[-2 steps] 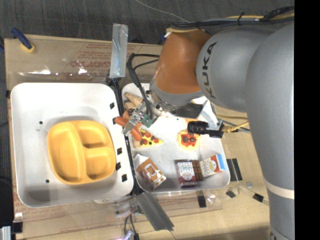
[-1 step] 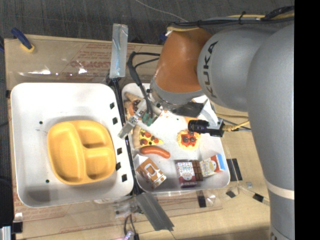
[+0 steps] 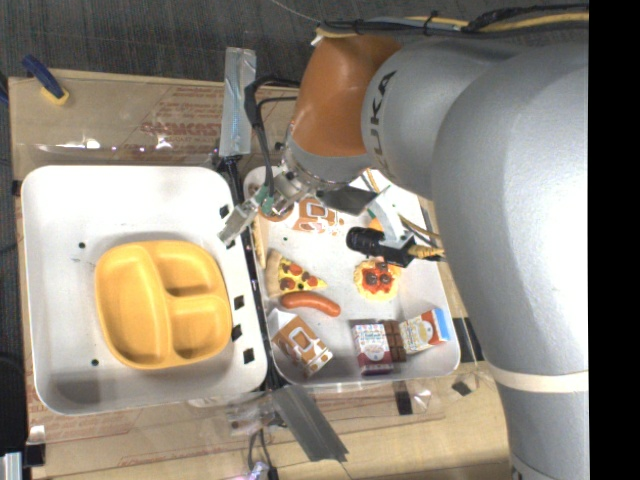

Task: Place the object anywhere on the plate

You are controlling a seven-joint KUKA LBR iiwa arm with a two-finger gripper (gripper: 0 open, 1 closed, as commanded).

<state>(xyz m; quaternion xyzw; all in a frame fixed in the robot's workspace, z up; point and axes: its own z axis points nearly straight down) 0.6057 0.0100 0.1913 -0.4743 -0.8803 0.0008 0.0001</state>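
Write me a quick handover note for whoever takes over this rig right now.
Gripper: over the divide between the bins, near their upper end; no object visible between its fingers.
Yellow plate: in the left bin, nothing on it.
Toy foods: in the right bin, including a sausage and a pizza slice.
Done: nothing placed.
Left: grasp one object, set it on the plate.

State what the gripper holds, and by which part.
It cannot be told. The gripper sits at the far edge of the right bin, over the divide between the bins, and no toy shows between its tips.
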